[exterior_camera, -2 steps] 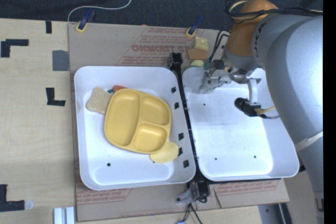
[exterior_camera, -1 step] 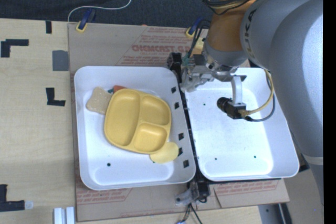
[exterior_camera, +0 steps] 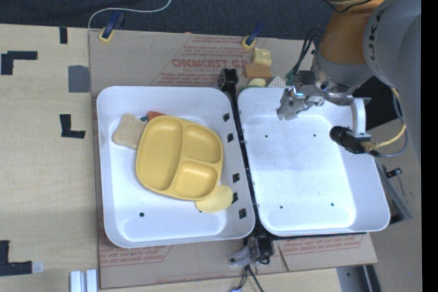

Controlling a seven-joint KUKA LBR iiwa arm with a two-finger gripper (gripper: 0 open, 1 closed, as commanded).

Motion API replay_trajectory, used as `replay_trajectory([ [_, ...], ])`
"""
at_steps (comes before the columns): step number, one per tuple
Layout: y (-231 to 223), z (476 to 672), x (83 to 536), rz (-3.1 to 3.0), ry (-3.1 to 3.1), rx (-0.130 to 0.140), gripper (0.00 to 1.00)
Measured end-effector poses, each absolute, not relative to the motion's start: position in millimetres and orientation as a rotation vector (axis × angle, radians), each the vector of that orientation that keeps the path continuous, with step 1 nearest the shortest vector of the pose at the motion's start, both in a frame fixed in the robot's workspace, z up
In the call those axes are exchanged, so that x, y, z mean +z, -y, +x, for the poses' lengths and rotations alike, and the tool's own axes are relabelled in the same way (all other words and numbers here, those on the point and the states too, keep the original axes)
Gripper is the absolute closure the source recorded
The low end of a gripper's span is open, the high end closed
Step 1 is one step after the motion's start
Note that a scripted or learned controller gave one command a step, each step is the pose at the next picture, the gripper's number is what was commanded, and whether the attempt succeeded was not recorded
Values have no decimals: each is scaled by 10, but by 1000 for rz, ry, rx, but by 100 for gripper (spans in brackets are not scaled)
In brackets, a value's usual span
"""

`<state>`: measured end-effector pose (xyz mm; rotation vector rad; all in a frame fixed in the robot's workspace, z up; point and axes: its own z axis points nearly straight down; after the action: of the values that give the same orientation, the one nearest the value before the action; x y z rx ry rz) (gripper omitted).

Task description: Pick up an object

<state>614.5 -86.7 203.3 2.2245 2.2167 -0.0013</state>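
The gripper [exterior_camera: 290, 108] hangs over the far edge of the right bin [exterior_camera: 356, 212]; how it is set cannot be told. In the left bin [exterior_camera: 116, 215] lies a yellow divided plate [exterior_camera: 179, 157], with a tan sponge-like piece [exterior_camera: 126, 131] touching its left rim.

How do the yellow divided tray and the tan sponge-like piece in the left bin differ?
The yellow divided tray is much larger, smooth and glossy, with compartments; the tan sponge-like piece is small, flat, speckled and roughly square. The tray lies mid-bin, overlapping the piece, which sits toward the bin's left wall. Both lie in the left bin.
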Motion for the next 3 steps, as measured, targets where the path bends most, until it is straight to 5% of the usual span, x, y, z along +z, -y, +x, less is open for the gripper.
replay_trajectory([
  [1,170,5889,1827,2218,-2231,-3,100],
  [2,209,5900,1838,2221,-2224,-2,0],
  [3,794,6259,1840,2221,-2219,0,0],
])
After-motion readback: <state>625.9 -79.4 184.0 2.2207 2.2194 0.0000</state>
